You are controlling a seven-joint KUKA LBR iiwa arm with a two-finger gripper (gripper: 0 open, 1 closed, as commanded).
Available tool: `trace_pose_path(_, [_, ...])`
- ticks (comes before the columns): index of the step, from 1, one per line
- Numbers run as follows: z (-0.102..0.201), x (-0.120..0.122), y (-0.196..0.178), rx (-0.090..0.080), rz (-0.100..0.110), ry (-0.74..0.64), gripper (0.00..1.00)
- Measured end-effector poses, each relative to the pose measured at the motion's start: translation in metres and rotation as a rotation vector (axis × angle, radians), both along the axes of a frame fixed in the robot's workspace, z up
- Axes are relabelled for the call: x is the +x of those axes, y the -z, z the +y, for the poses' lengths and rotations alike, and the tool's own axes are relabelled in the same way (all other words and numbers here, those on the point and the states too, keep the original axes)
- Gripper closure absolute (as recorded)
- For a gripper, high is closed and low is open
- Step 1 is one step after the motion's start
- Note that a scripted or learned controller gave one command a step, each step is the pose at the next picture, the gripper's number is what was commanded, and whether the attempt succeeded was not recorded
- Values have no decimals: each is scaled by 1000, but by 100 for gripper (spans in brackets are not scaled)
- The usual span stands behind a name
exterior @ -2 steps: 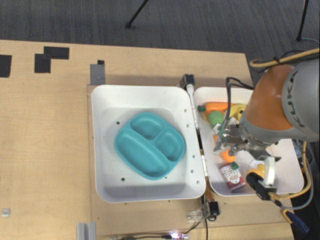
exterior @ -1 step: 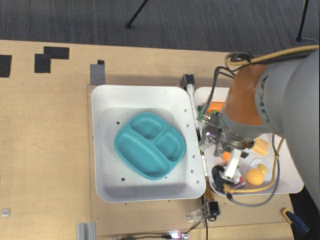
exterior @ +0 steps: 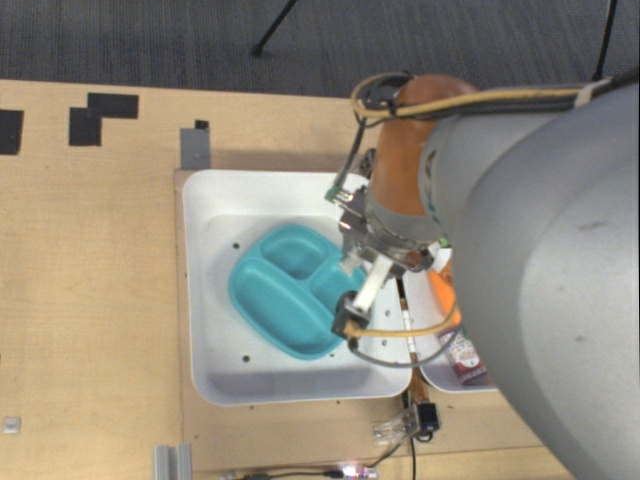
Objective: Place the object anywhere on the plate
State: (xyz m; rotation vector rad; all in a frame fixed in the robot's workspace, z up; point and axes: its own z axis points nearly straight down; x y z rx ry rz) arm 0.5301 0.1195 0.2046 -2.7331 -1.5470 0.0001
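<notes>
we see the gripper (exterior: 372, 243) over the teal plate's (exterior: 280, 288) right edge | open or closed? can't tell, arm's in the way | plate sits left of it in the left bin (exterior: 200, 268) | orange thing (exterior: 441, 290) just right of it in the right bin (exterior: 437, 376), half hidden | dark red packet (exterior: 466, 360) a bit past that

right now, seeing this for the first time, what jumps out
The big grey arm looms in from the right, its orange band above the left bin's right edge. A teal divided plate lies in that white bin, and something orange peeks out beside the arm in the right bin.
</notes>
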Motion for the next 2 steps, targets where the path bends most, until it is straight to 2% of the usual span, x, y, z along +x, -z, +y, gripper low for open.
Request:
trace_pose_path(1, [10, 10, 46, -1, 2, 81, 100])
trace_pose_path(2, [10, 10, 46, -1, 1, 81, 0])
